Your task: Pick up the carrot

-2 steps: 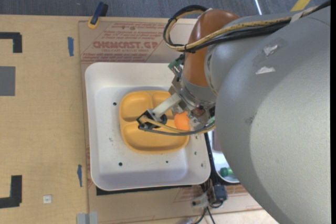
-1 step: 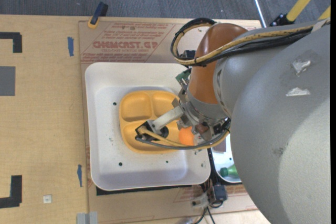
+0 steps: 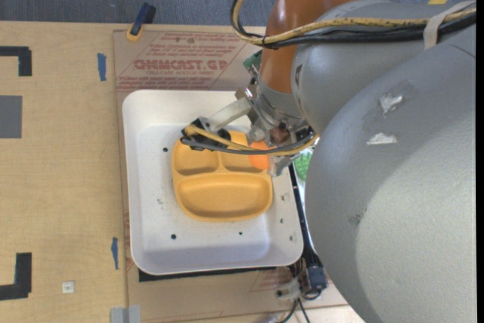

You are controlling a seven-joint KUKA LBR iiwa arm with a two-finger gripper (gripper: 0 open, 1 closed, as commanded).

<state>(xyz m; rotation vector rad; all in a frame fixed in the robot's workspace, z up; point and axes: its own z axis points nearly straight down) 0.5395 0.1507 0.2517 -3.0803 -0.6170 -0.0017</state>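
Observation:
The carrot (image 3: pixel 259 160) shows as a small orange patch at the right edge of the yellow divided plate (image 3: pixel 219 193), in the plate's upper right compartment. My gripper (image 3: pixel 266 138) hangs directly over it, at the right side of the left white bin (image 3: pixel 147 185). The wrist and arm body hide most of the carrot and the gripper's lower end. Whether the carrot is touched or held cannot be made out.
The yellow plate lies in the middle of the left bin. A green object (image 3: pixel 303 163) peeks out beside the arm in the right bin, which the grey arm mostly covers. Cardboard (image 3: pixel 60 163) spreads to the left of the bins.

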